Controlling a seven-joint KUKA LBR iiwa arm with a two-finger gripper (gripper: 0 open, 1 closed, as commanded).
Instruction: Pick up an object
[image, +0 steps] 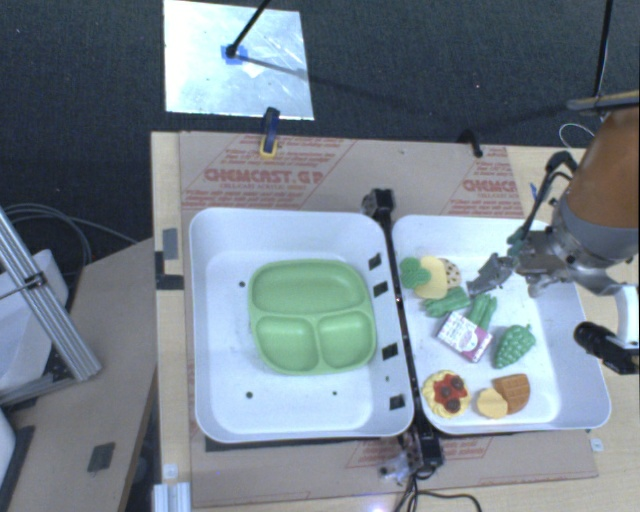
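The right bin (575, 395) holds several toy foods. A yellow and green piece (424, 275) and a speckled cookie (449, 272) lie at its left side. Below them are a green pod (447, 302), a green pickle (483, 309), a pink and white carton (463, 336) and green grapes (514, 345). A small pizza (446, 392), a yellow piece (490, 403) and a brown toast (513, 388) lie near the front wall. My gripper (492, 274) hangs low over the bin, just above the pickle and right of the cookie. Nothing visibly sits in it.
The left bin (225, 250) holds a green divided tray (310, 325). A black hinge strip (392, 320) runs between the bins. The arm's grey and orange body (600, 210) covers the right bin's far right corner. A black part (605, 345) juts in at the right edge.
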